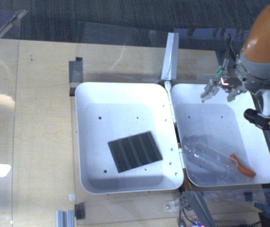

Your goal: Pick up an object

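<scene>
Nearest the camera, in the right bin [267,174], a clear bottle [209,157] lies on its side, its orange piece [243,167] toward the bin's near right corner. In the left bin [85,141], a dark ribbed pad [135,151] lies flat, slightly turned, toward the near side. Farther back, the gripper [221,92] hangs over the right bin's far edge, well apart from the bottle, fingers spread and holding nothing. The orange band [265,32] rises behind it.
</scene>
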`<state>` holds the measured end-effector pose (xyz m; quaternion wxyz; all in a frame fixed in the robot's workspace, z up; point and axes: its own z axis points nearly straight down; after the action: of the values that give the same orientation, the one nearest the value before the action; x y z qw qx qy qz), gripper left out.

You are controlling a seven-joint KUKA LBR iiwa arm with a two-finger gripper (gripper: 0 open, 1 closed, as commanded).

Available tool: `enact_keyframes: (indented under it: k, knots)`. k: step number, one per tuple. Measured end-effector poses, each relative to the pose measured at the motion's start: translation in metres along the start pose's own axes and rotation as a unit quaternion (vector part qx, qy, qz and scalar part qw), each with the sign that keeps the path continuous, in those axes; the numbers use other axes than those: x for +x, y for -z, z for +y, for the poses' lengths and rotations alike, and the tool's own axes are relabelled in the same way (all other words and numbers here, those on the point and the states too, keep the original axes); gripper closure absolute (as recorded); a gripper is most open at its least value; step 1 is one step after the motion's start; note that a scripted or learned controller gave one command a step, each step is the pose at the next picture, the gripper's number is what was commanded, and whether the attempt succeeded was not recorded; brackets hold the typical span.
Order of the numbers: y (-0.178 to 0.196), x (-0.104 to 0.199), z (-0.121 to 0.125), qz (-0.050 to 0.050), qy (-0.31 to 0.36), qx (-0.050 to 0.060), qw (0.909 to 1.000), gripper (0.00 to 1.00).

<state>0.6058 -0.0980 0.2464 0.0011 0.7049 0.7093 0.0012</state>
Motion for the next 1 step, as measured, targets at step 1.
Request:
enact_keyframes:
  k: [1]
  knots:
    - [-0.0621, 0.0485, 0.0017, 0.0, 0.016, 0.0, 0.9999, 0.0]
